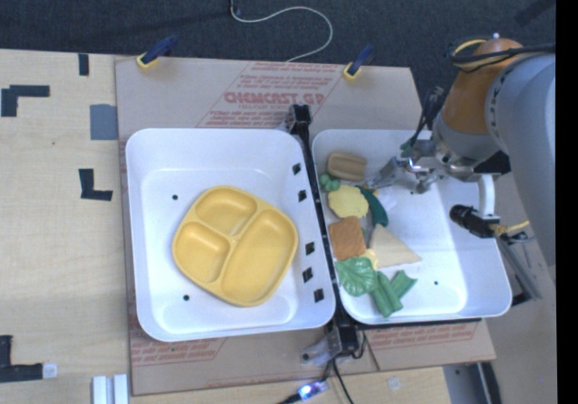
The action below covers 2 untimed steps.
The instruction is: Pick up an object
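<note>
The right bin (452,289) holds a heap of toy food along its left side. From back to front lie a brown bread roll (346,164), a yellow lemon (348,203), a brown toast slice (347,237), a cream wedge (394,250), a green lettuce leaf (356,276) and green beans (390,291). A dark teal piece (376,210) lies beside the lemon. My gripper (386,176) reaches in from the right, low over the bin's back part. It is just right of the roll and above the lemon. I see nothing held in it.
The left bin (153,167) carries a yellow divided plate (236,244). A black divider (312,212) runs between the bins. The grey arm with its orange band (474,90) stands over the right bin's far right corner. A cable (271,14) lies behind the bins.
</note>
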### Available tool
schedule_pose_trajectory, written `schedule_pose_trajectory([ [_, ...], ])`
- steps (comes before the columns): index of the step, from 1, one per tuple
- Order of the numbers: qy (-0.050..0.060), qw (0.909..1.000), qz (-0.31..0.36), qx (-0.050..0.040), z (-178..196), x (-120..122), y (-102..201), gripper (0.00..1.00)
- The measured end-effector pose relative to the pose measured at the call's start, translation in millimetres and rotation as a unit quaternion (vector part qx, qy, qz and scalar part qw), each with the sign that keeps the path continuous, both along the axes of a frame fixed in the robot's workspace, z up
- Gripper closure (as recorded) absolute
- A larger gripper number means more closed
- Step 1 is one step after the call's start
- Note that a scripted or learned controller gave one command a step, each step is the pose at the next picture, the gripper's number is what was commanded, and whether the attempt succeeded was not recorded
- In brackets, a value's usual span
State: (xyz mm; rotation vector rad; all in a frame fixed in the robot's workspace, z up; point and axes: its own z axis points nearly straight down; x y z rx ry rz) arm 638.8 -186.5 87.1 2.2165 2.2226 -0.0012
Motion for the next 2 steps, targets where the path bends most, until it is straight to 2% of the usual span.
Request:
schedule_pose_trajectory([
  [1,-0.002,1.0,0.001,0.0001,10.8,1.2,1.4,1.0],
  [2,-0.001,1.0,-0.001,0.0008,73.8,2.2,5.4,1.0],
])
